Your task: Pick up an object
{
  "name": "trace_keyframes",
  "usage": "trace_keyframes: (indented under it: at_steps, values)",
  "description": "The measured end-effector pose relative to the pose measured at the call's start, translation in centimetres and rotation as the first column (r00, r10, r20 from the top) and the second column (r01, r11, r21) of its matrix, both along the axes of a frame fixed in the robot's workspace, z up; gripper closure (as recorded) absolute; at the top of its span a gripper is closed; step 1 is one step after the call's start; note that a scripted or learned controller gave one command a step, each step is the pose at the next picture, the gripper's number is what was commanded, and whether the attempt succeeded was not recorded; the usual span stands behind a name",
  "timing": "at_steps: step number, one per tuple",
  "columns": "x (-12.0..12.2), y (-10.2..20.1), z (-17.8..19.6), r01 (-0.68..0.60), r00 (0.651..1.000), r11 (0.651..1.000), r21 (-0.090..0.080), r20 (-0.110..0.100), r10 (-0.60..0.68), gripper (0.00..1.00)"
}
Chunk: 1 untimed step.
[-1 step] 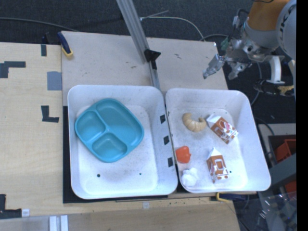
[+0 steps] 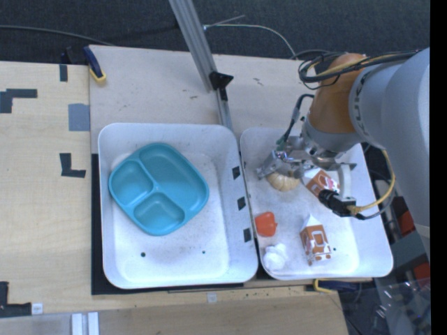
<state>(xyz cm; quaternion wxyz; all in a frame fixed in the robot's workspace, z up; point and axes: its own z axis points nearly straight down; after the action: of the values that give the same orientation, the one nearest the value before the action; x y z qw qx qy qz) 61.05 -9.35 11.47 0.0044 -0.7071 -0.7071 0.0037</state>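
The gripper (image 2: 279,165) is hanging low at twelve o'clock in the right bin (image 2: 370,257), directly over the tan rounded object (image 2: 283,181), and whether it is pinching it I cannot tell, so the object is risking rolling away on contact.

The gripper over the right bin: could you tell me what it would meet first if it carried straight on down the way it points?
Most likely the tan rounded object, which lies right under the gripper in the right bin. Depth is hard to judge from this slanted view.
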Motion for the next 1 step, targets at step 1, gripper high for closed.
trace_keyframes:
  at_steps: [1]
  values:
    - [-2.89,0.11,2.22,0.001,1.0,1.0,-0.001,0.008,-0.001,0.0]
